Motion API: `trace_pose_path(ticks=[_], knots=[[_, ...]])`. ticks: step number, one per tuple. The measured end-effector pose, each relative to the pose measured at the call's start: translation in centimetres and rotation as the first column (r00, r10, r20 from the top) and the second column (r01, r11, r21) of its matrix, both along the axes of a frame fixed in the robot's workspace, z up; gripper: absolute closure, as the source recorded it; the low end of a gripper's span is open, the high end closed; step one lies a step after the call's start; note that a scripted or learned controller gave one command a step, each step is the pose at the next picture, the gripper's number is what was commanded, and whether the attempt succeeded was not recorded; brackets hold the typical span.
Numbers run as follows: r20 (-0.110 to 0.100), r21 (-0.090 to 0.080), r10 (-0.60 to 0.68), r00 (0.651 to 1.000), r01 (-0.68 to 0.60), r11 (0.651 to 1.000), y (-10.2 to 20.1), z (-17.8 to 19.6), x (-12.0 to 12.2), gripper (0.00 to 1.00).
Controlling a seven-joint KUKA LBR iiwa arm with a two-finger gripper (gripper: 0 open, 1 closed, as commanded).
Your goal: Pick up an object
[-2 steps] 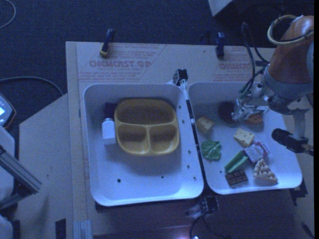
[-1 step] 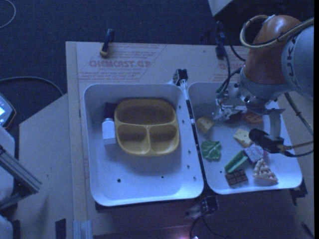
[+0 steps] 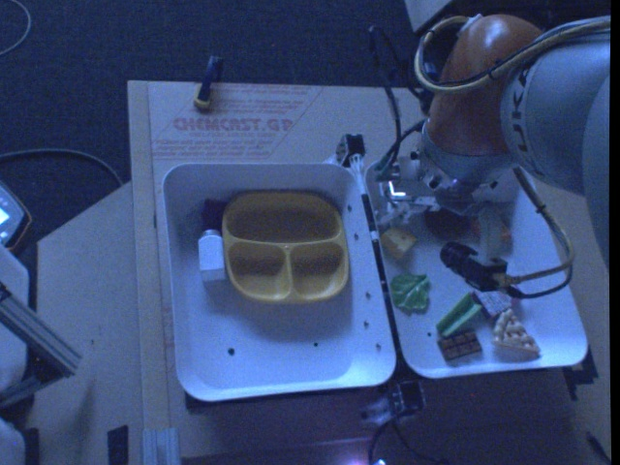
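— Where's your claw (image 3: 441, 211)?
— Low inside the right shallow white bin (image 3: 567, 327). Whether it's gripping, I cannot tell.
— And the pale yellow wedge-shaped block (image 3: 397, 242)?
— Just left of my claw.

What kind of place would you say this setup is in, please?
Probably a robotics lab bench for grasping trials: a grey arm reaches over two white bins, one holding a yellow tray, the other toy food such as a green leaf. Loose cables lie on the dark floor.
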State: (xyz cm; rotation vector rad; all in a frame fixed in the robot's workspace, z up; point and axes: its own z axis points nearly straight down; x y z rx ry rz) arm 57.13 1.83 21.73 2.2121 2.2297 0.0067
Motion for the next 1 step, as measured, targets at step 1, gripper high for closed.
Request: trace_pose_path(ticks=[1], knots=[[0.000,-0.001,-0.002,1.000,0.002,1.000,4.92,1.45,-0.25,1.00]])
